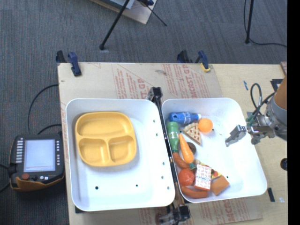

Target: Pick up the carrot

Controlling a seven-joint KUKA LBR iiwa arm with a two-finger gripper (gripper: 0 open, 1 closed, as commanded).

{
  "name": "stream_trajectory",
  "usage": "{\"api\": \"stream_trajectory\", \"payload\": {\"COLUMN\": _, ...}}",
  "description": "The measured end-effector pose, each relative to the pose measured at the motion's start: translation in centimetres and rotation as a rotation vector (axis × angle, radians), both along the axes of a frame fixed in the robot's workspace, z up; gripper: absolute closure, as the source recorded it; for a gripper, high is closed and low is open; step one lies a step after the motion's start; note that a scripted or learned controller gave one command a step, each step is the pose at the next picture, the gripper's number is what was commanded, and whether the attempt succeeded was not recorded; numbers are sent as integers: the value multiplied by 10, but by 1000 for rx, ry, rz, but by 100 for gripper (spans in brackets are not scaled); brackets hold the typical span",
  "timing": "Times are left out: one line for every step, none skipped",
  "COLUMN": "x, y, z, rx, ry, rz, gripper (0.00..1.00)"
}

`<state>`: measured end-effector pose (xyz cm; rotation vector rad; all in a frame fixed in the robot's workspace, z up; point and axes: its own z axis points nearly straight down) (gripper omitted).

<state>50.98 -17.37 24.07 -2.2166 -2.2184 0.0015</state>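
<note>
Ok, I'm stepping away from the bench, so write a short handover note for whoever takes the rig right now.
Tool: hovers over the right bin near its right side, nothing between its fingers; open or shut is unclear from this view.
Carrot: lies in the right bin's left part, among the toy foods, beside the green bottle.
Yellow tray: sits in the left bin.
Done: nothing yet; the carrot is ungrasped.
Left: move the tool left to the carrot, grip, lift.
</note>
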Motion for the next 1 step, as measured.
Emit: {"api": "stream_trajectory", "payload": {"x": -34, "y": 79, "z": -135, "rx": 5, "ry": 17, "rz": -46, "gripper": 0}}
